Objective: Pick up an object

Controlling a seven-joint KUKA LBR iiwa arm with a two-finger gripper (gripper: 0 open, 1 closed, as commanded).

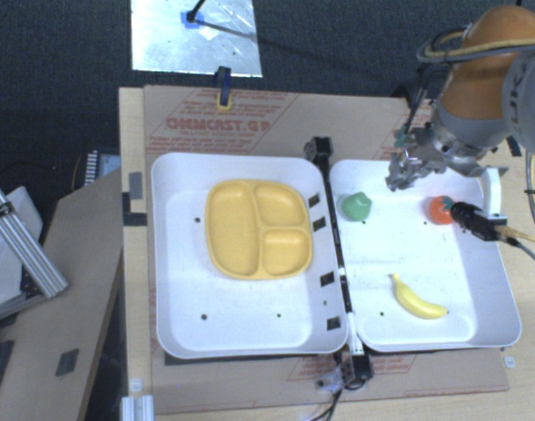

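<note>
Bench bins point(175, 323): yellow tray point(257, 228); banana point(417, 299), probably apple point(356, 205).

Over the right bin's point(491, 323) far edge hangs the pincer point(401, 179), near a green object point(356, 205). An orange-red object point(439, 210) and banana point(418, 301) lie there; the left bin point(175, 314) holds a yellow divided plate point(257, 228).

We read red print, seemingly "CHEMCAST GP", on the brown board point(224, 123) behind the bins. Fainter red lettering along its front edge was too small for us to read.
</note>
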